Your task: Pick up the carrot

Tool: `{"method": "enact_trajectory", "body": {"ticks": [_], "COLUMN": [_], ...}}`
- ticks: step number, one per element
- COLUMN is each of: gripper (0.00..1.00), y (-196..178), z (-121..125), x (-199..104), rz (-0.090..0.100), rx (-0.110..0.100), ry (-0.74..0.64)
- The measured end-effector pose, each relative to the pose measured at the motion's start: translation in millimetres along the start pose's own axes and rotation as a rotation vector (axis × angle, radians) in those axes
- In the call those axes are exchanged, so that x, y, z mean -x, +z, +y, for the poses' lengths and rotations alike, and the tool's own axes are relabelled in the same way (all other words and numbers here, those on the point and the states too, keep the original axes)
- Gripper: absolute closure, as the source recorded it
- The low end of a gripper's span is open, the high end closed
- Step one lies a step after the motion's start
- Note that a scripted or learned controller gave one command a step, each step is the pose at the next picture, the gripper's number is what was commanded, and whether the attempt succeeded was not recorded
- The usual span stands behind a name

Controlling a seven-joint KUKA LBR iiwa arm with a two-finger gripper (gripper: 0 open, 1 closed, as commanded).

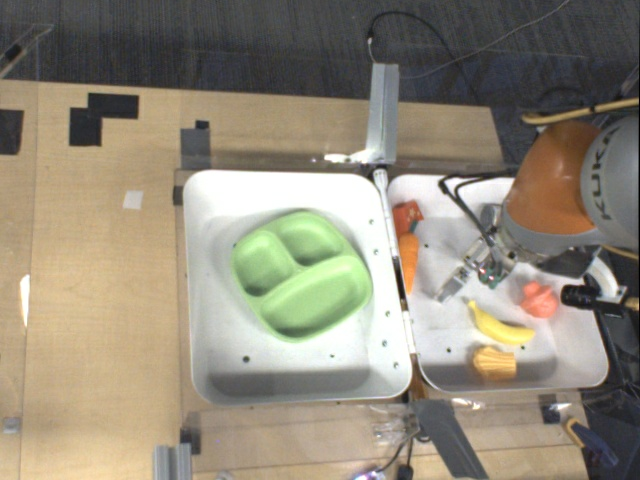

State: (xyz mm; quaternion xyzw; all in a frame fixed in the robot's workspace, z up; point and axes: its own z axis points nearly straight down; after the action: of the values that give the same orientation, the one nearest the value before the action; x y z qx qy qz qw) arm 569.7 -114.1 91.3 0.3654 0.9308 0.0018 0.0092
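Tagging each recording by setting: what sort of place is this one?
Most likely a robotics lab bench. A grey and orange arm reaches over two white bins on a wooden bench, cables trail across dark carpet, and toy food lies in the right bin: a carrot and a banana.

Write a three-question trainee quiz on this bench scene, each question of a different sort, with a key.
1. True or false: the carrot lies in the same bin as the green plate.
2. Which item lies nearest the gripper? A) corn cob B) banana C) green plate
3. Fill in: the carrot lies against the right bin's ____ wall.

Key:
1. False; it lies in the right bin, while the plate sits in the left bin.
2. B
3. left
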Motion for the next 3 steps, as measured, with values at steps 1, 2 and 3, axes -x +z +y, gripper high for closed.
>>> {"method": "enact_trajectory", "body": {"ticks": [1,2,3], "gripper": [0.0,0.0,1.0], "y": [0.3,-0.1,-12.4], "z": [29.0,39.6,41.7], "x": [7.0,3.4,4.4], "rz": [0.002,-0.001,-0.005], "rx": [0.0,0.005,0.007], "ry": [-0.332,-0.853,-0.849]}}
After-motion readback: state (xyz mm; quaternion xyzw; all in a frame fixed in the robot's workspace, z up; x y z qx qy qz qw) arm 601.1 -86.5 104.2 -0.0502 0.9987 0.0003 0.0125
